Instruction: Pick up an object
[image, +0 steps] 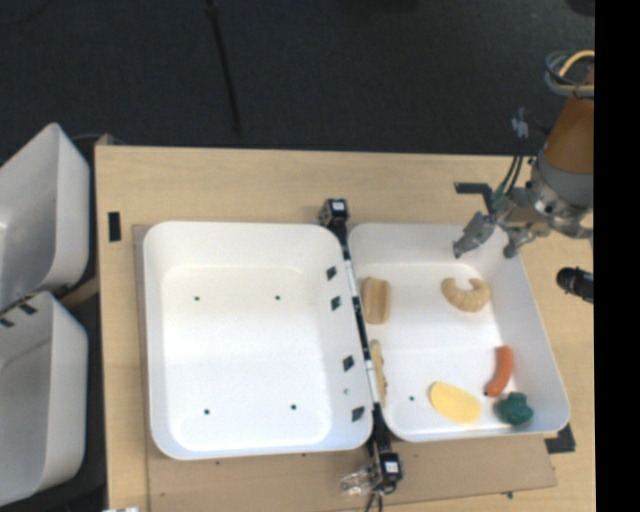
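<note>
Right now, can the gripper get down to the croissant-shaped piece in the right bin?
Probably yes. The gripper hangs open just above the croissant piece, which lies alone on the right bin floor with nothing over it.

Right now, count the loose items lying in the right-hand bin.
6. Tan block and thin tan stick along the left wall; curled croissant piece near the top; yellow oval at the bottom; orange sausage and green lump at lower right.
</note>
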